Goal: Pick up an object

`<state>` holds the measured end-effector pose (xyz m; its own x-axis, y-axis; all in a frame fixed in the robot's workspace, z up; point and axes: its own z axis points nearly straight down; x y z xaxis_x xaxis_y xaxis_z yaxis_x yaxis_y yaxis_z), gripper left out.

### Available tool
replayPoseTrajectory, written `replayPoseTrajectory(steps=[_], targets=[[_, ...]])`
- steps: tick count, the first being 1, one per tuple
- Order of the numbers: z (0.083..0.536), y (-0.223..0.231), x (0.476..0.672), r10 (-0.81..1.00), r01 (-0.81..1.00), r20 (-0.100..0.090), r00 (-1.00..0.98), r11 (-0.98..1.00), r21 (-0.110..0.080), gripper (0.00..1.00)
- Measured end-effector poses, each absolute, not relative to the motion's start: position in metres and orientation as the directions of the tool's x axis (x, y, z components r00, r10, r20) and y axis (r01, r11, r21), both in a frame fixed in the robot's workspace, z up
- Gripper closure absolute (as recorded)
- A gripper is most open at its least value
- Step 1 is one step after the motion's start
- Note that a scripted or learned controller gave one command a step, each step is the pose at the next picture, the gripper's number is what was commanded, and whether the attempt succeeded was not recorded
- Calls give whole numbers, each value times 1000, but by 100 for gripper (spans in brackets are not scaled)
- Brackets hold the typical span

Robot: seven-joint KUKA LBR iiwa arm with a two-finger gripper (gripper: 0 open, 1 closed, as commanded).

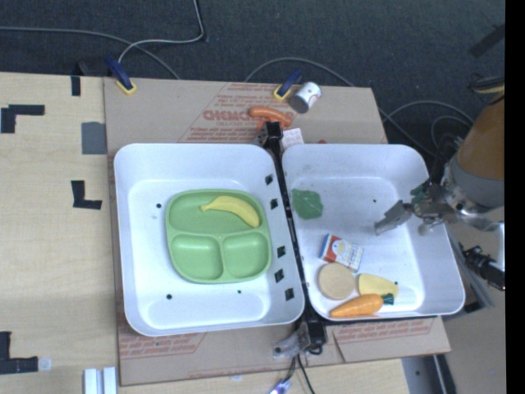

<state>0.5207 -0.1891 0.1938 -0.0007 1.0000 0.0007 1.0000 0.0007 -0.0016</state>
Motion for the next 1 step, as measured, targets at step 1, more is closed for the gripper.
replayPoseTrajectory(steps=[1], targets=[[153, -141, 555, 1000, 1000, 1, -2, 2, -3, 0]])
